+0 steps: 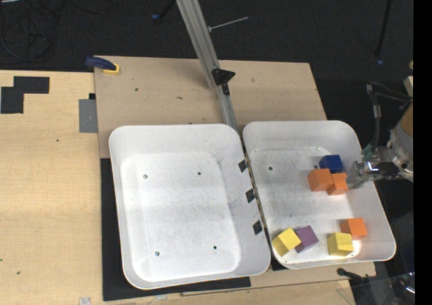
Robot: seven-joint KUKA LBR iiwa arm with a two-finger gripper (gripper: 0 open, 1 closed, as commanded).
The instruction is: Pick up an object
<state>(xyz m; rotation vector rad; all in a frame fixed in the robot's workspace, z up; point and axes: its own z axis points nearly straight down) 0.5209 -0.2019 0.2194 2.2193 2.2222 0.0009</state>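
From above, the gripper (356, 172) sits at the right bin's (297, 136) right wall, just beside two orange blocks (327, 181) and a blue block (331, 162) — whether its fingers are apart or closed cannot be told. Near the front lie yellow (286, 240), purple (306, 236), yellow (339, 243) and orange (354, 227) blocks.

Arm at right edge, partly cropped
Claw (358, 174): small, dark metal w/ pale grey bits; wrist section behind is grey/tan, blurry.

even overhead light, bright white bins (182, 270), dark background, slightly soft focus
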